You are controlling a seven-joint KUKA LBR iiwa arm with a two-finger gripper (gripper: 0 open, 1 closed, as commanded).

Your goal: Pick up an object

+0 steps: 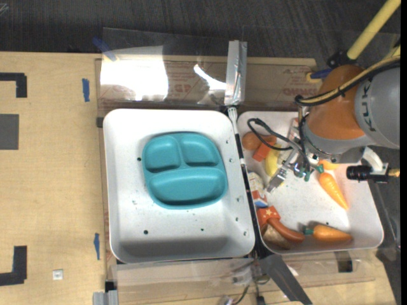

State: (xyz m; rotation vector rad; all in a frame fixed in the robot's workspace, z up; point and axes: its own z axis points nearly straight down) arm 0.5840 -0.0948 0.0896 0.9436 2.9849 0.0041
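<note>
My gripper [278, 179] hangs over the left part of the right bin [369, 215], below the orange band of the arm [340, 110]. It sits just beside a yellow toy piece [272, 162], with an orange-brown piece [250, 142] further up. A toy carrot [334, 190] lies to the right of the gripper. Along the bin's front edge lie another orange carrot [329, 232], a brown sausage [285, 231] and a red piece [267, 213]. I see nothing lifted off the bin floor.
The left bin [121, 189] holds a teal divided plate [184, 170]. A metal divider [235, 75] and clear plastic sheet stand behind the bins. Black cable loops [262, 131] near the gripper. Cardboard bench surface [44, 170] stretches to the left.
</note>
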